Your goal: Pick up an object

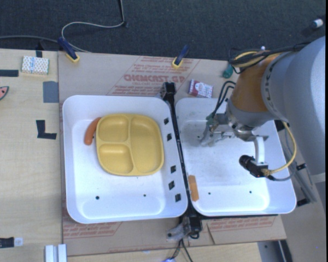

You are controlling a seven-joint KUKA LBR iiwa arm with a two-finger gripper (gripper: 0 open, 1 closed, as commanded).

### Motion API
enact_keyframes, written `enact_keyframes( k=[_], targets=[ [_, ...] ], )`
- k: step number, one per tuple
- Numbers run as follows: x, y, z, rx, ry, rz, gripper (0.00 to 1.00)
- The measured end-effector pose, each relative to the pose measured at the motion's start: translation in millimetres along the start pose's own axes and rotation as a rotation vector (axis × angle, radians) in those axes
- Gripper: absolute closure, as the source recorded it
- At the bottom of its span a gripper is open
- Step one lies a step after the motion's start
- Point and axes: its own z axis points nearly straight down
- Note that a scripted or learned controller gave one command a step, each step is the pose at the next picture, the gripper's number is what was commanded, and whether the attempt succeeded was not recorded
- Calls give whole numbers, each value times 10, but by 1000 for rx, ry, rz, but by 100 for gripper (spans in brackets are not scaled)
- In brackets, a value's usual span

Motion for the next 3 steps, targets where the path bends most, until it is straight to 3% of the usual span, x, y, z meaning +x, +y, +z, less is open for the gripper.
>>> enact_keyframes(
  k=[1,2,3],
  targets=[
    [0,0,1,0,0,0,0],
    [28,386,194,2,3,0,0],
    [28,389,98,0,2,-1,100]
  ],
)
